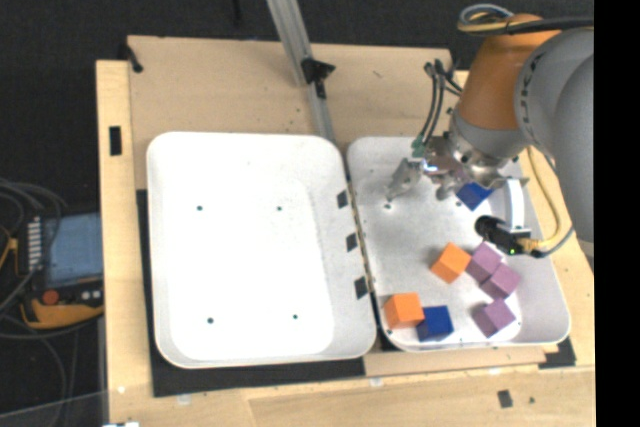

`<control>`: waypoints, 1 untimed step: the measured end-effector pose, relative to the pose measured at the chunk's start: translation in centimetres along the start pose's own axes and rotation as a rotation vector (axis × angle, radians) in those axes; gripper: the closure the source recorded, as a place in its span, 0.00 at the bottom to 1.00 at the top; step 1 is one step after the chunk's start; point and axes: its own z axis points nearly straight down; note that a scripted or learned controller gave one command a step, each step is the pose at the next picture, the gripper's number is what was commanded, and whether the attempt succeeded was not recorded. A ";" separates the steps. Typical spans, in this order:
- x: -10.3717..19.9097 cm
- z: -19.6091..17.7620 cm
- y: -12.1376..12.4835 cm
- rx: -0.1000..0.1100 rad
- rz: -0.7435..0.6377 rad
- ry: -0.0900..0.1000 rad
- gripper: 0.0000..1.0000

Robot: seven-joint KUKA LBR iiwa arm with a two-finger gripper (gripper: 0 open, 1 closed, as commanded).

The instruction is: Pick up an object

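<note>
My gripper (pixel 420 187) hangs over the upper part of the right bin (pixel 385 245), open, with nothing between its fingers. A blue block (pixel 472 196) lies just right of it, partly under the wrist. Lower in the same bin lie an orange cube (pixel 451 263), a second orange cube (pixel 404 309), a blue cube (pixel 435 323) and three purple cubes (pixel 485 261), (pixel 502 282), (pixel 494 317). All of these sit well below the gripper, towards the bin's front right corner.
The left bin (pixel 250 245) sits beside the right one, their rims meeting at a row of black clips (pixel 352 240). A slanted metal rail (pixel 290 25) runs from the top down to the bins' junction. Cables and a pendant (pixel 60 270) lie off the bench at left.
</note>
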 end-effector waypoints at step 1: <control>-0.1 5.1 0.0 -0.005 0.004 -0.002 0.00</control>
